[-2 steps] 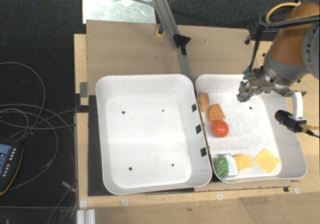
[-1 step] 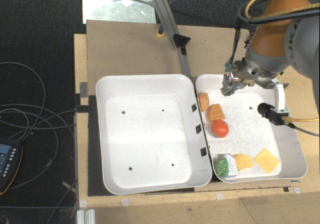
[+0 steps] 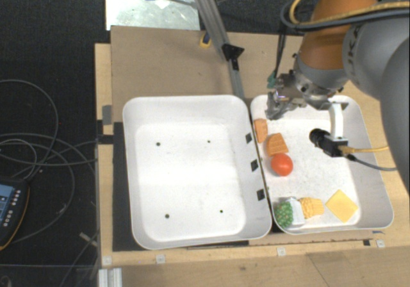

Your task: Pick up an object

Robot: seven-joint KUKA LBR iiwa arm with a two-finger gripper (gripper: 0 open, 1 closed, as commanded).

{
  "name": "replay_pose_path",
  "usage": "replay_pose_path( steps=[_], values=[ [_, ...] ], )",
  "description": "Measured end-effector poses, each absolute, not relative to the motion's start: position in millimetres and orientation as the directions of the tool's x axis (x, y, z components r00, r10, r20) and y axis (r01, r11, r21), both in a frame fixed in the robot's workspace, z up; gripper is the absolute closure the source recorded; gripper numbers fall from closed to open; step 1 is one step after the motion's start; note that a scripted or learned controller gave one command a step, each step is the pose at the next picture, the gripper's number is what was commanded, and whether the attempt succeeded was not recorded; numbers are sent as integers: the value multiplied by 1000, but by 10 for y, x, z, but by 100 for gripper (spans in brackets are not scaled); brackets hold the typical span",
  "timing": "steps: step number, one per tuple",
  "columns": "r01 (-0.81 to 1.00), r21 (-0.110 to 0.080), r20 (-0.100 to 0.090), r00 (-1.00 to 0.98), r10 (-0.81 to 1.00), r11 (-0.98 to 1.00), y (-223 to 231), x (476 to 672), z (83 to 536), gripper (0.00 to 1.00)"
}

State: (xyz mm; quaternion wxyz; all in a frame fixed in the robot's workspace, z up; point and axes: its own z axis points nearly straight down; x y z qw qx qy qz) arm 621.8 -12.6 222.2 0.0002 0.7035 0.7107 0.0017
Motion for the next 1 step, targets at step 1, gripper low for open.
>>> replay_pose_path(
  steps=[1],
  values=[
    [1000,5,3,-11,1000,11,426,6379,2339,100]
  ],
)
